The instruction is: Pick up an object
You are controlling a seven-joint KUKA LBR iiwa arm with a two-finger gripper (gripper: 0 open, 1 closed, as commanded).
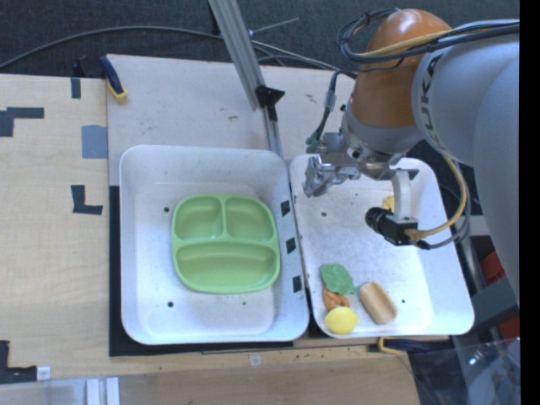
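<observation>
**Colleague:** Where are the objects that can be picked?

**Me:** I see them in the right bin [439,306], all together at its near edge. There is a yellow lemon-like piece [341,321], and a brown bread-like roll [377,302] just beside it on the right. A green leaf [337,277] lies on an orange carrot-like piece [336,298], touching the yellow one.

**Colleague:** And the tool?

**Me:** The tool [315,182] is over the far left corner of the same bin, well apart from these objects. I see nothing between its fingers. If they are open or closed, I cannot tell; they are too small and dark.

**Colleague:** The other bin?

**Me:** The left bin [139,226] carries a green plate with three compartments [225,243], near its middle. Both bins stand side by side on the bench [51,226].
</observation>
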